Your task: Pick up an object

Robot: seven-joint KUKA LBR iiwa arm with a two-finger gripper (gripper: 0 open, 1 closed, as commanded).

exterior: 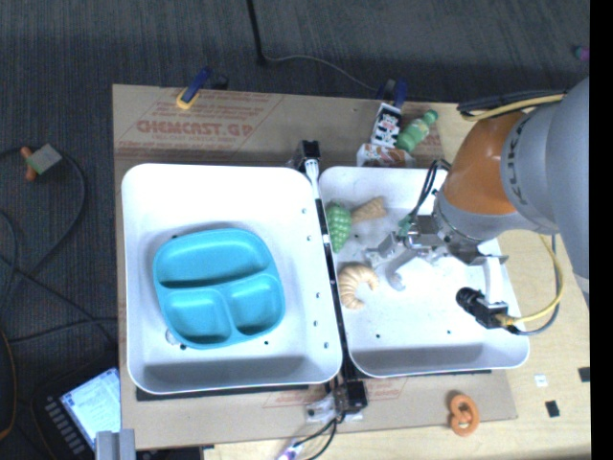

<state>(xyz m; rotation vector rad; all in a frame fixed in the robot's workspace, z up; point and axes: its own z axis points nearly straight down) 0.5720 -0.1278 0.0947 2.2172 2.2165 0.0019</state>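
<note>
grey and rounded, the arm [551, 175] with its orange band bulks over the right bin [431, 348] from the right. left bin [144, 195] is smooth white plastic, holding a glossy blue three-part tray [218, 286]. gripper [397, 257] hangs low over the right bin's middle, whether clenched or released i cannot tell. just left of it, along the bin's left wall, lie a ridged tan shell [355, 284], a green knobbly piece [339, 225] and a beige lump [369, 209]. bare white floor lies toward the near rim.

The grey arm [536, 161] reaches in from the right — its gripper [395, 262] lowered, fingers spread apart.
</note>
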